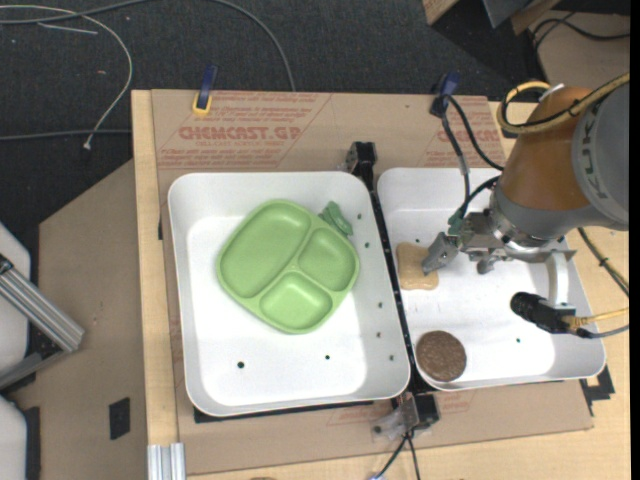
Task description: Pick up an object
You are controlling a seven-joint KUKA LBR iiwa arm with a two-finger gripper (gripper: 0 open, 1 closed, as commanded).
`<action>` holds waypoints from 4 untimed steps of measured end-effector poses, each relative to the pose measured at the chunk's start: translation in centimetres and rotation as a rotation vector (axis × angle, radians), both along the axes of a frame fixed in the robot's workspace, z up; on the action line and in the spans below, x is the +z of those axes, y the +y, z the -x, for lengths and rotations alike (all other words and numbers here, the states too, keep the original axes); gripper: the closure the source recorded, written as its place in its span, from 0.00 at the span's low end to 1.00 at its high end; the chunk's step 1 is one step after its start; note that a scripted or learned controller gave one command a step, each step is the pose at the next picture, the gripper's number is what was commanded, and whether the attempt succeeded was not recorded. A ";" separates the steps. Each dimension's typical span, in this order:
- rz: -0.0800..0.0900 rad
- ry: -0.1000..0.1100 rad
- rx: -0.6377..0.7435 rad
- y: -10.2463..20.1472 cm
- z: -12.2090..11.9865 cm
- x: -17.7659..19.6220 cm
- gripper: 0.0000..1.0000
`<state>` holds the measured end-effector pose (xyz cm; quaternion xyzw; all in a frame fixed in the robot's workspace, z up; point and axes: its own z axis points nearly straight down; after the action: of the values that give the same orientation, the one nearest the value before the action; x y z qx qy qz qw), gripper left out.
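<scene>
Your tool (437, 258) hangs in the right bin (500, 363) beside a tan block (415, 267); you cannot tell whether it is apart.

One fixed camera is mounted above the bench, looking down at a slant from moderate range. Its field covers both white bins: left bin (190, 298) toward 9 o'clock, right bin (500, 353) toward 3 o'clock.
</scene>
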<state>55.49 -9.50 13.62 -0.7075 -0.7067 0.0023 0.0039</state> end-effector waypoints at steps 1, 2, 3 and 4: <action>-0.001 -0.009 -0.001 0.1 -0.1 -5.0 0.00; 0.001 -0.021 0.001 0.1 -0.5 -3.4 1.00; 0.003 -0.015 0.002 0.2 -1.6 2.1 1.00; 0.003 -0.014 0.002 0.0 -1.9 6.5 1.00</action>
<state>57.38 -9.54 20.12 -0.7067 -0.7075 -0.0018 -0.0023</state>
